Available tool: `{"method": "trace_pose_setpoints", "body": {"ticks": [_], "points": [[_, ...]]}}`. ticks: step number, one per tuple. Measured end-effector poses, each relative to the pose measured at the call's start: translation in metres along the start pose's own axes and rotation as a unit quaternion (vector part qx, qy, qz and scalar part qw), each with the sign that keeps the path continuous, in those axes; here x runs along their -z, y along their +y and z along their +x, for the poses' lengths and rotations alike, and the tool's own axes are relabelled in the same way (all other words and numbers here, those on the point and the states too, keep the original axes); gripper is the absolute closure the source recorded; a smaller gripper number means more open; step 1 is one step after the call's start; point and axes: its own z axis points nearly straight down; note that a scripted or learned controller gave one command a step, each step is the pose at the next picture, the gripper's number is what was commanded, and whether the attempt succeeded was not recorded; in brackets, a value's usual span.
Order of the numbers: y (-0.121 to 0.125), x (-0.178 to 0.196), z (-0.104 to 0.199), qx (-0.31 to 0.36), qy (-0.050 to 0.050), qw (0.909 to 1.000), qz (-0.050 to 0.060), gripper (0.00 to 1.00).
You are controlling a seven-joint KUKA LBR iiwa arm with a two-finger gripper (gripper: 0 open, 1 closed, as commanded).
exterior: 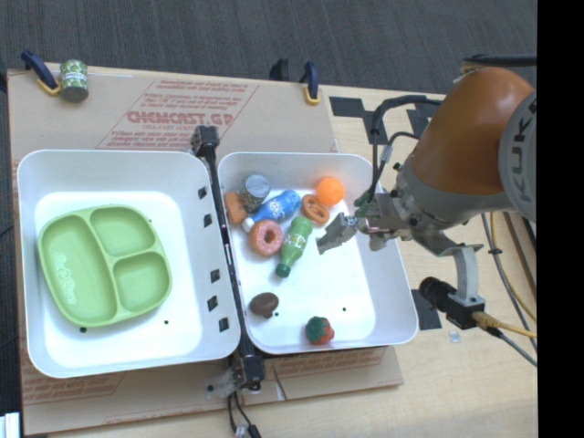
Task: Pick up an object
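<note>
The arm (474, 144) is reached in from the right, its orange band bulking over the right bin's (388, 308) far edge and its wrist slanted down to the left; the gripper (336, 234) is held low over the bin's upper right part, just beside the cluster of toys; whether it is open or closed cannot be told, and nothing is seen gripped in it. The left bin (36, 336) is occupied by a green divided plate (103, 264). In the right bin, a green bottle (294, 245) is laid with its long axis slanted, cap toward the lower left; a blue bottle (276, 205) is laid beside it, pointed up to the right; a pink doughnut (267, 237), an orange ball (329, 190), a brown lump (265, 304) and a red-and-green berry (319, 330) are scattered around; the small things near the tin (256, 187) are too crowded to be made out.
</note>
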Motion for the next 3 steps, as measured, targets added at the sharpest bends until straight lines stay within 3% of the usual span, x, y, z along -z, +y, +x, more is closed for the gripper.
{"method": "trace_pose_setpoints", "body": {"ticks": [1, 2, 3], "points": [[-0.008, -0.188, -0.092, 0.000, 0.001, 1.0000, 0.000, 0.00], [-0.007, -0.179, -0.092, 0.003, 0.001, 1.0000, 0.001, 1.00], [0.002, -0.055, -0.033, 0.001, 0.000, 1.0000, -0.002, 1.00]]}}
